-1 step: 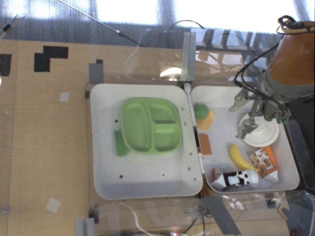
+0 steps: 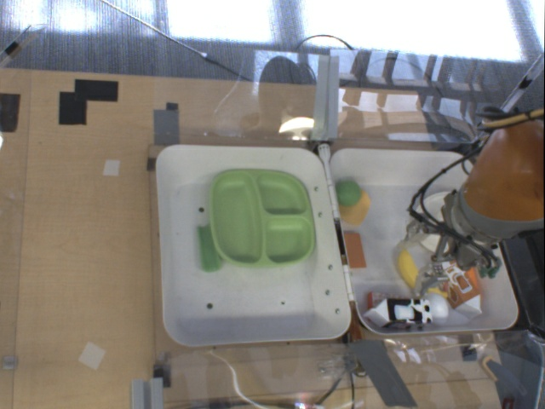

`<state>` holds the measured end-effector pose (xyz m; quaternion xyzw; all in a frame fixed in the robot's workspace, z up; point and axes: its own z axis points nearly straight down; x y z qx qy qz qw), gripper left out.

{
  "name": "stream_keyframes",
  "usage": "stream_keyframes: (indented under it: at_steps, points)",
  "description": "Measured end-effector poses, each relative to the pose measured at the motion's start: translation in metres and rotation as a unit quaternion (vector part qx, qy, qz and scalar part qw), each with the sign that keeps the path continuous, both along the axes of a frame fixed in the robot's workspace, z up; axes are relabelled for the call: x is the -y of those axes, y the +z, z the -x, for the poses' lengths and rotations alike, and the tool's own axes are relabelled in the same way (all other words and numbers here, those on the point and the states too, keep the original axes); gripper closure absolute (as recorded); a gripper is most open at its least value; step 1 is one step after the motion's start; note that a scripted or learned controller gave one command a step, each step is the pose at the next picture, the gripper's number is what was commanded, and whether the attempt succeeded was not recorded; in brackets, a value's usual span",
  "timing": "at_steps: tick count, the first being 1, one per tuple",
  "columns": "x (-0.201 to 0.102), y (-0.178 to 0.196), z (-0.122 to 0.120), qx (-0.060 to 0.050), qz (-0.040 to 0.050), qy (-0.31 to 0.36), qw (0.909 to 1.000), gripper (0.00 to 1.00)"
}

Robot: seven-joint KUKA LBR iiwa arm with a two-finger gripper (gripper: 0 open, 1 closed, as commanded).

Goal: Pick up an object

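Grey arm with orange band [image 2: 509,177] reaching into the right bin [image 2: 387,170] at lower right of frame, pincer [image 2: 443,267] low among a yellow object [image 2: 408,268], orange-and-white packet [image 2: 464,285] and black-and-white toy [image 2: 409,310], its grip impossible to tell, green divided tray [image 2: 261,216] in the left bin [image 2: 247,318].

Wooden bench top [image 2: 77,254], light tan with a fine grain, occupying the scene left of the gripper [image 2: 436,273] and running beyond it toward the upper edge. Black stepped marker [image 2: 87,99] and a second black patch [image 2: 8,112] lie on the wood well to the gripper's upper left; 2 pale square tags [image 2: 111,168] [image 2: 91,355] lie far to its left. Grey metal bracket [image 2: 166,126] stands on the bench, upper left of the gripper. Dark ribbed floor [image 2: 170,41] borders the bench above, crossed by 3 bright patches of light [image 2: 409,7]. Clear panels with reflections [image 2: 400,109] stand directly above the gripper.
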<state>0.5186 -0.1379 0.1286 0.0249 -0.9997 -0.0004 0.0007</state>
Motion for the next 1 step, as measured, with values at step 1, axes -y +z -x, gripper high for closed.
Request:
stream_keyframes:
  at_steps: [1]
  points:
    - [-0.0176, -0.0308, 0.0098, 0.02, 0.0049, -0.015, 0.9997, 0.0]
